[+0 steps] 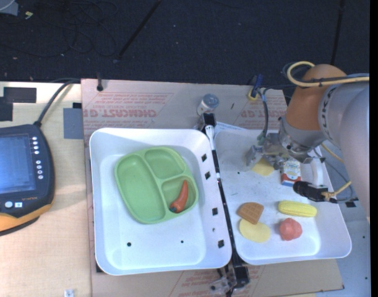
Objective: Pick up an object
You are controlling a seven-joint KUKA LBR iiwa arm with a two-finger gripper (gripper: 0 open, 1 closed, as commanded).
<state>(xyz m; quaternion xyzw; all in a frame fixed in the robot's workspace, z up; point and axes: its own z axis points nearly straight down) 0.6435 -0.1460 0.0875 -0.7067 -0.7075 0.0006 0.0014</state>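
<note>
Two white bins sit side by side. In the right bin [337, 243], the gripper [263, 156] hangs low over a pale yellow piece [263, 168] lying just beneath its jaws; whether they are apart or together cannot be told. A corn cob [297, 209] and red fruit [290, 229] lie well beyond them, toward the bin's near edge.

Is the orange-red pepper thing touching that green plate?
Touching. The camera view shows the orange-red pepper lying inside the green plate's lower right compartment, resting on it.
</note>
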